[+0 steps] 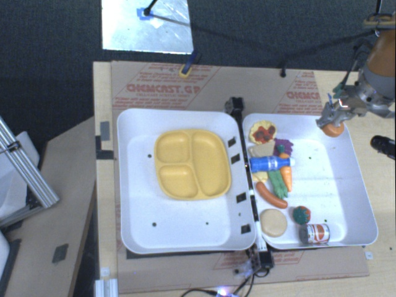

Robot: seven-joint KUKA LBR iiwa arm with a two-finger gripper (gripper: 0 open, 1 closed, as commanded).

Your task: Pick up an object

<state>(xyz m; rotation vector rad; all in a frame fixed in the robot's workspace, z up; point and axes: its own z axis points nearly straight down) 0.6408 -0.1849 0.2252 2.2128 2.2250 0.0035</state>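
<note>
- Light falls evenly from overhead, bright across the two shallow white plastic bins [185,119], which come out slightly washed.
- The square silvery foil sheet [146,17] at the top throws back patchy glare.
- Shadows stay short and soft under the yellow three-part plastic plate [192,164].
- The dark floor [43,54] looks grainy.
- Small toys are soft, labels unreadable.

Divided plate [190,164] sits in left bin [133,184] — toy food [272,172] crowds right bin's [346,184] left side, w/ can [315,233] at front.
</note>
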